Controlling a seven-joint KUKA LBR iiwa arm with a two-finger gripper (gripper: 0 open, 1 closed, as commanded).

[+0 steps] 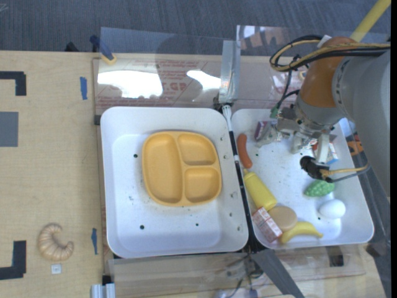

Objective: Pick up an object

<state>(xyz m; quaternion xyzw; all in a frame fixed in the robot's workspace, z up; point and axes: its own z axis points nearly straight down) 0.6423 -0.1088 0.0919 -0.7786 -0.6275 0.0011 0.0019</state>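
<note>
From above, my pincer point(302, 143) hovers at the right bin's point(356, 219) twelve o'clock; its opening I cannot tell. At four o'clock lies the white egg point(332, 208), likely light, smooth, slippery: grasp across its middle.

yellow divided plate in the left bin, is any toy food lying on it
No, the yellow divided plate has bare compartments; toy food such as the yellow banana lies in the right white bin.
</note>
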